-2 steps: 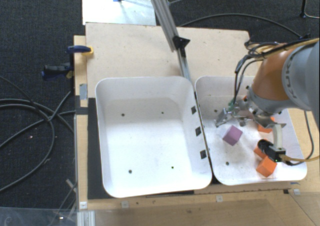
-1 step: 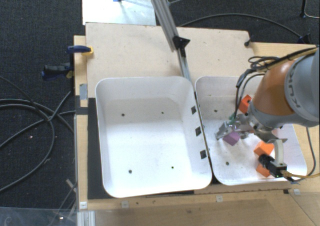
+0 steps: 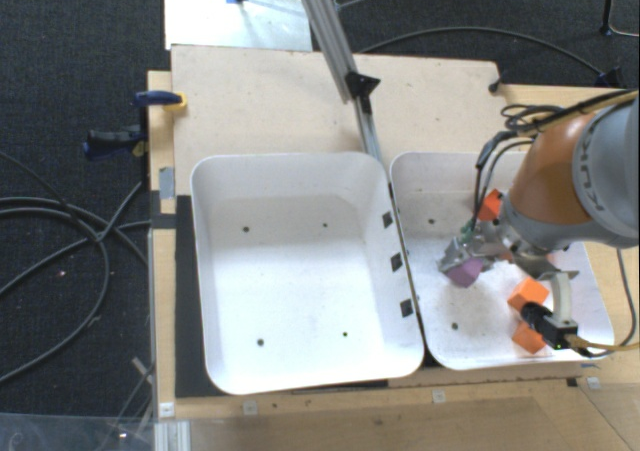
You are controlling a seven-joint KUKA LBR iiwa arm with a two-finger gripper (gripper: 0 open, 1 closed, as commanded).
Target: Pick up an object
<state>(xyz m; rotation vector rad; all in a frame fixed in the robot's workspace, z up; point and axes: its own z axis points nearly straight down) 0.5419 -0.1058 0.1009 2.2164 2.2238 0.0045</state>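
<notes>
The camera view looks down at a slant on a pale wooden bench (image 3: 300, 104) carrying two shallow white plastic bins side by side. The left white bin (image 3: 215, 189) has a few small dark holes in its floor. The right white bin (image 3: 425, 174) is where the arm works.

The grey arm with its orange band (image 3: 560, 179) comes in from the right and bends down over the right bin. Its gripper (image 3: 468, 257) sits low, near the middle of that bin, pointing toward the bin's left side. Directly at its tip lies a small purple block (image 3: 463, 273), tilted, touching or nearly touching the gripper's end; whether the block is actually between the fingers cannot be told, since the wrist and cabling cover the fingers, and how wide the gripper stands cannot be told either.

A small orange block (image 3: 489, 205) shows just beside the arm's wrist at the upper side, partly hidden by black cables. Two more orange blocks lie toward the bin's lower right corner: one orange cube (image 3: 529, 294) just below the arm, and another orange piece (image 3: 527, 337) near the bin's front rim, with a black part of the arm's hardware between them.

A slanted grey metal pole (image 3: 325, 14) crosses the bench from the top and ends at the seam between the bins. A blue and yellow clamp (image 3: 160, 99) grips the bench's left edge, and black cables (image 3: 50, 229) loop over the dark carpet on the left.
</notes>
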